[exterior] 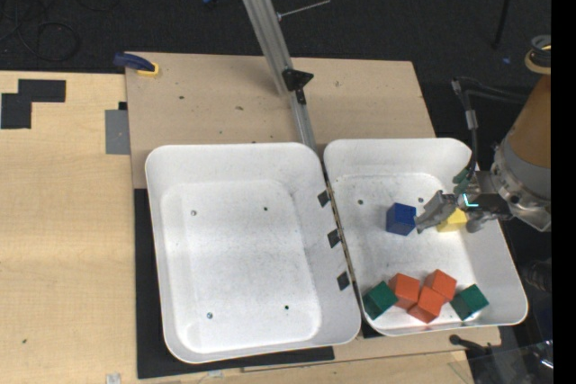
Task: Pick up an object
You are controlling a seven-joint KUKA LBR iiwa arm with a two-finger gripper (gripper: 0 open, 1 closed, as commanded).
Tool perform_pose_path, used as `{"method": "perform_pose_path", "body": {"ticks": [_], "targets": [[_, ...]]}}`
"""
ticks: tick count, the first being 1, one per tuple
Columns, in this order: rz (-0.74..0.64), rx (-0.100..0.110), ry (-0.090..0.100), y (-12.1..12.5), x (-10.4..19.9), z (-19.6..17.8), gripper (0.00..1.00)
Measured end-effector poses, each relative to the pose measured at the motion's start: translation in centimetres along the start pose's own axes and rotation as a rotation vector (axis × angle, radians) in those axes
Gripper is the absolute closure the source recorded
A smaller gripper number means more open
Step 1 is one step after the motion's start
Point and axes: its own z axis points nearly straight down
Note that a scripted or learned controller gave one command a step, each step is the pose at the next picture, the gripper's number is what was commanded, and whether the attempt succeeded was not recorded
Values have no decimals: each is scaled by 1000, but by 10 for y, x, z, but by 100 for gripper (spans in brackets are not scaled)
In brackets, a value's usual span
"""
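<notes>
The grey arm with its orange band (pixel 540 126) enters from the right edge of the frame at mid-height, its gripper (pixel 447 213) reaching leftward and held low.

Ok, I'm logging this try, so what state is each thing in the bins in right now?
Claw: low in the right bin, over the yellow block.
Yellow block: under the claw, partly hidden; grip unclear.
Blue block: loose on the bin floor, just left of the claw.
Orange blocks: clustered at the near edge.
Green blocks: one at each end of the cluster, resting.
</notes>
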Motion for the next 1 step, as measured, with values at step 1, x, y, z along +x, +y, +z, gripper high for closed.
{"method": "perform_pose_path", "body": {"ticks": [1], "targets": [[4, -4, -1, 0, -1, -1, 0]]}}
